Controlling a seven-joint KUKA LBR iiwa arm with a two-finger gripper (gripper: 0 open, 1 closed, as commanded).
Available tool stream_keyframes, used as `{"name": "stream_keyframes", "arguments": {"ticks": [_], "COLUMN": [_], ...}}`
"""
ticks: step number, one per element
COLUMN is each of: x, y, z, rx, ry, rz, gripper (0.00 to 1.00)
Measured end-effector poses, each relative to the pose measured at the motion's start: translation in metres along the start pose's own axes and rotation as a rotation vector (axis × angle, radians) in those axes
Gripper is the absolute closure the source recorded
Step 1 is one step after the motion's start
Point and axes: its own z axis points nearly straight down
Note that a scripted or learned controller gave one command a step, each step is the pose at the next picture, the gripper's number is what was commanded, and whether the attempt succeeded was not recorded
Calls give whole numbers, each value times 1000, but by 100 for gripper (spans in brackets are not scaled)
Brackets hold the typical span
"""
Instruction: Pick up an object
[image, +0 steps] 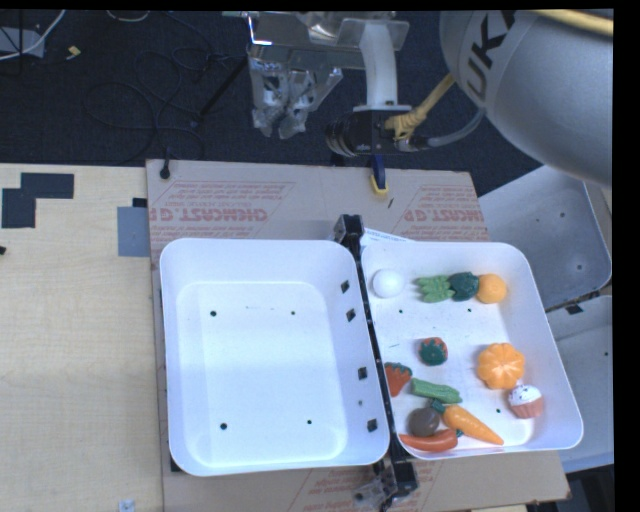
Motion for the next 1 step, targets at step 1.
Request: {"name": "stream_keyframes", "arguments": {"ticks": [1], "x": [-54], "y": [37], "z": [10], "rx": [14], "ry": [-7], "rz": [10], "gripper": [100]}}
